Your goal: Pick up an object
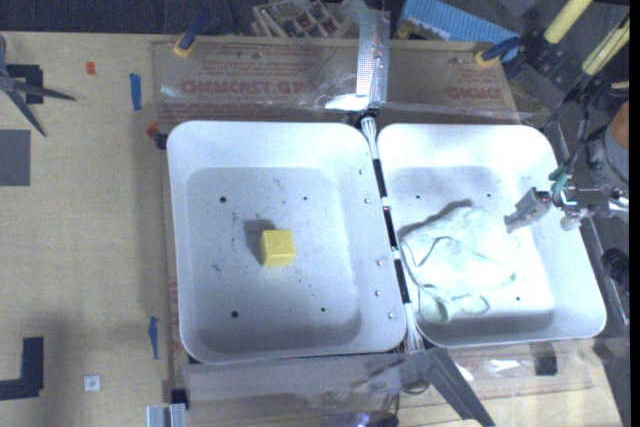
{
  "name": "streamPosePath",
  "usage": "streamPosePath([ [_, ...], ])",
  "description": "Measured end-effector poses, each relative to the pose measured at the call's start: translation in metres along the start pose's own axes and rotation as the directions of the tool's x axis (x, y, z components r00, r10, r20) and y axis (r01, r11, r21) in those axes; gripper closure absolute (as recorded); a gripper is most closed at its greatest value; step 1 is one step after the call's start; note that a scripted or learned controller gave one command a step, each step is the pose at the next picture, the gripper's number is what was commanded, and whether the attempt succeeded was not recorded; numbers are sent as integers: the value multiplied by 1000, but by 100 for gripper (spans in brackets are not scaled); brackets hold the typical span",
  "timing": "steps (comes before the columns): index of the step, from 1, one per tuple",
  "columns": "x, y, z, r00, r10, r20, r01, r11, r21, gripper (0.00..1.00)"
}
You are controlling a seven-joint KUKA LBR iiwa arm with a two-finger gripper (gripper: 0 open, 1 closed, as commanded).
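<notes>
The pick looks barely begun: the yellow block (pixel 278 247) lies untouched near the middle of the left bin (pixel 190 155), while the gripper (pixel 527 210), whose state I cannot tell, hovers near the right bin's (pixel 470 140) right edge over a crumpled clear bag (pixel 455 250).

End effector (pixel 527 208) low at right side of frame, pointing left, tilted slightly downward; wrist behind it at frame's right edge.
</notes>
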State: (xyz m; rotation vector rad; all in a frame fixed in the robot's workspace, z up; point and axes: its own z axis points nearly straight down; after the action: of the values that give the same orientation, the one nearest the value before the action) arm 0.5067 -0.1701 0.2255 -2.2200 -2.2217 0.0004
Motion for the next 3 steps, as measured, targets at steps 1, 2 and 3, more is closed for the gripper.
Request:
streamPosePath([
  [1,16,33,134,995,-96,5,96,995,-17,0],
  [2,16,34,123,996,-95,4,95,995,-22,100],
  [3,17,129,132,977,213,2,-213,977,-17,100],
])
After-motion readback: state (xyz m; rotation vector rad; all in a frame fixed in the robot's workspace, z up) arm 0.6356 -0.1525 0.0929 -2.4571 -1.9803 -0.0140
